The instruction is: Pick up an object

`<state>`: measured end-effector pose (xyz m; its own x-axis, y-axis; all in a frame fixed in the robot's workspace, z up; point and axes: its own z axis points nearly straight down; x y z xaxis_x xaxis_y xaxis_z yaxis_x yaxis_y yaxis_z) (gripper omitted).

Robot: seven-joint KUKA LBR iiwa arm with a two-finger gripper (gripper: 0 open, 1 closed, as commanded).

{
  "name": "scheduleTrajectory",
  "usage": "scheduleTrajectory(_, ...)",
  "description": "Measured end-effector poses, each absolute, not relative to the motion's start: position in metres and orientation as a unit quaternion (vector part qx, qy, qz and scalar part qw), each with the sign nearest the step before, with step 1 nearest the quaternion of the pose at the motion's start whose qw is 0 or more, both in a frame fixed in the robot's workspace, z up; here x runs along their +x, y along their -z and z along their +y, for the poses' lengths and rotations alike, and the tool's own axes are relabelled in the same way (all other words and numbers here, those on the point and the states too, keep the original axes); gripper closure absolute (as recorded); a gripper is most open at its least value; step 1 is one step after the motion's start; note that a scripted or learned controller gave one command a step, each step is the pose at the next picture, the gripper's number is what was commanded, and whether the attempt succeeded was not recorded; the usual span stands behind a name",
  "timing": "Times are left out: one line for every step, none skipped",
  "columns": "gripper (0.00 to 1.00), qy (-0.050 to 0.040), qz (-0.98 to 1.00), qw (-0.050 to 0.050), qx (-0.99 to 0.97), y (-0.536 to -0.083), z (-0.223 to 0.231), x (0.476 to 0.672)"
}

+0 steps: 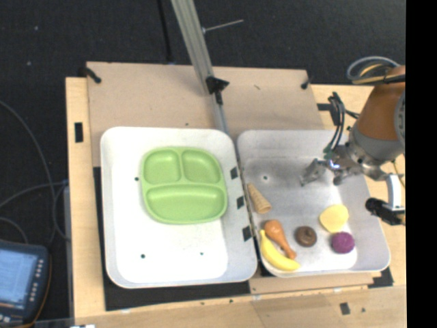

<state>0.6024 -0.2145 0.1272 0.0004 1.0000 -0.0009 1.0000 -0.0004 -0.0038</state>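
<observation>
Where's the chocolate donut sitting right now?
The chocolate donut lies near the front of the right bin, between the carrot on its left and the purple ball on its right, below the yellow piece.

You're looking down on a pale wooden bench (78,203), and a tan board (164,94) covers its far half. 2 shallow white bins sit directly on it, side by side and touching along their inner edges. The left bin (123,251) takes up the near-left stretch; the right bin (287,156) lies just beside it toward the right edge. Under the near edges of both bins you can see a dark mat (171,291) showing as a thin strip against the wood.
</observation>
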Motion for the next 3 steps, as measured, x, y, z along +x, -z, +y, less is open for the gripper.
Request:
scheduleTrajectory(1.0,0.0007,-0.706,-0.002,-0.708,-0.142,-0.216,0.605)
scheduleTrajectory(1.0,0.0014,-0.708,-0.003,-0.706,-0.191,-0.218,0.615)
scheduleTrajectory(1.0,0.0011,-0.708,-0.003,-0.706,-0.224,-0.219,0.616)
